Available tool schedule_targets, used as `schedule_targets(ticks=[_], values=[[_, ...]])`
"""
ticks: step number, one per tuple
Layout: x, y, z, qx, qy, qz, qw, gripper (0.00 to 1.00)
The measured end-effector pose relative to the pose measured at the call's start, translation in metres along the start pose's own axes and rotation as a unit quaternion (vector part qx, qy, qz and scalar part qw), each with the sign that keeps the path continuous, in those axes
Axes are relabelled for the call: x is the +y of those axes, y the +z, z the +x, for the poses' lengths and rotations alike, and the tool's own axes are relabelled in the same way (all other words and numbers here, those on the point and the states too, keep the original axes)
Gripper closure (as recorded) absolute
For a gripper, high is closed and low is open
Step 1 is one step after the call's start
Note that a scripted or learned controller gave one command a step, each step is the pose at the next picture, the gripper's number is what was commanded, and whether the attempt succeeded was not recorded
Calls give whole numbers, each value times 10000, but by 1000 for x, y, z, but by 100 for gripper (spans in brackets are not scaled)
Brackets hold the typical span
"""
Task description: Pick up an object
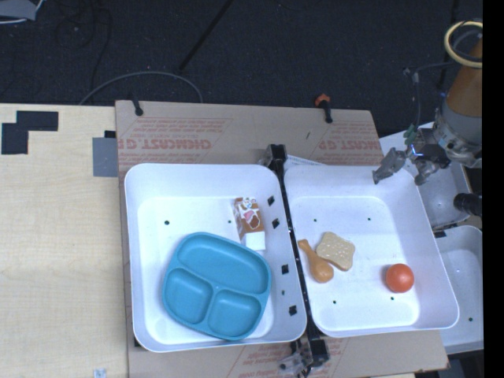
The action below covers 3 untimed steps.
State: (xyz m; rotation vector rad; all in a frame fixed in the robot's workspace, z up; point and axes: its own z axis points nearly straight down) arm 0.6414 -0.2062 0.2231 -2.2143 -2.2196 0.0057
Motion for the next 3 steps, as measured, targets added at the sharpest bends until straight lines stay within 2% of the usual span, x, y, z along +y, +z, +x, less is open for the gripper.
schedule_targets(ticks=[1,2,3], values=[[-5,45,-2,-4,10,-2,10000,0],[-3,109,2,0,-6,1,10000,0],[-1,94,1,-10,-13,-26,10000,100]])
